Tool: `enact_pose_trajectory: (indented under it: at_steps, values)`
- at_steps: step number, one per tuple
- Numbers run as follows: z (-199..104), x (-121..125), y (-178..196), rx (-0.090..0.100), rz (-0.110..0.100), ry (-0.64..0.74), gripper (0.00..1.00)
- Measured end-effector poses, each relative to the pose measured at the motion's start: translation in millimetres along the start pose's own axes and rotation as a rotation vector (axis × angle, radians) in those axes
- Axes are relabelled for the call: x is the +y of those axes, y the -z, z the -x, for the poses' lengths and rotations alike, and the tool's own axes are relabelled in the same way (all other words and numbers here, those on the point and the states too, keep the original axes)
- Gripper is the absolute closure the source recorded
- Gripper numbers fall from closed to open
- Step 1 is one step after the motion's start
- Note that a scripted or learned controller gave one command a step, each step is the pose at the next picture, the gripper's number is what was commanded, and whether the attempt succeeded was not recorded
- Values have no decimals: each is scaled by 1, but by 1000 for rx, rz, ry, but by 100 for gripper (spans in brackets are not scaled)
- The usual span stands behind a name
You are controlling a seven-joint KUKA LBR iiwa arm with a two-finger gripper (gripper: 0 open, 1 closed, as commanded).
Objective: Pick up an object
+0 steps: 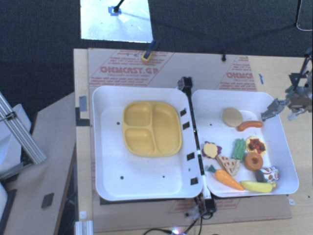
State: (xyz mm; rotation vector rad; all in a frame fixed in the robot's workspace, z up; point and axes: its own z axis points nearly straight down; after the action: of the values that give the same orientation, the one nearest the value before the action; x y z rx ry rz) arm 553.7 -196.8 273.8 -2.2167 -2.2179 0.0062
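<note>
The right white bin [281,131] holds several toy foods. A beige round bun [232,116] and an orange sausage [249,126] lie at the back. Further forward are green beans [238,148], a pizza piece [256,145], a donut [253,161], a waffle wedge [228,164], a carrot [228,179], a banana [257,185], a small printed can [268,174] and a yellow-and-purple piece [211,150]. My gripper [272,110] hangs over the bin's far right corner, just right of the sausage and apart from it, with nothing seen in it.
The left white bin [105,131] holds a yellow divided plate [151,129]. A black divider strip [193,131] runs between the bins. A shiny metal sheet [116,13] lies beyond the bench at the back left. A metal rail [19,136] slants at the far left.
</note>
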Motion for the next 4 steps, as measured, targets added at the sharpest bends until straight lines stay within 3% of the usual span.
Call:
enact_pose_trajectory:
  at_steps: [1, 4]
  values:
    - [0, 2, 5, -2, 9, 3, 0]
    - [1, -6, -170, 0, 4, 1, 0]
